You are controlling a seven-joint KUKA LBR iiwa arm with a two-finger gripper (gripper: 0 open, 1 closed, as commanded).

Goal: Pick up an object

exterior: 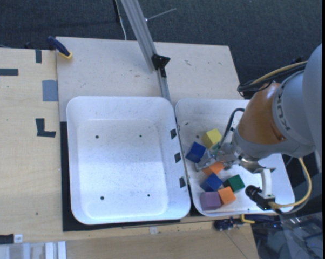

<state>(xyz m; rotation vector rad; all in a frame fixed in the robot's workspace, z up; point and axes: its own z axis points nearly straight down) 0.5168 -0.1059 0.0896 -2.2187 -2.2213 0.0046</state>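
Note:
The right bin (195,112) holds several small blocks. A yellow block (211,138) lies furthest back, with a blue block (195,151) to its left. An orange block (216,168), a second blue block (211,182) and a green block (235,183) sit in the middle. Another orange block (227,195) and a purple block (210,200) lie at the front. My gripper (212,157) is down among them, between the yellow, the first blue and the first orange block. The grey and orange arm hides the bin's right part.
The left bin (76,112) stands beside the right one, their walls touching. A slanted metal pole (143,34) rises behind the bins. A small blue and yellow tool (60,47) lies at the bench's back left.

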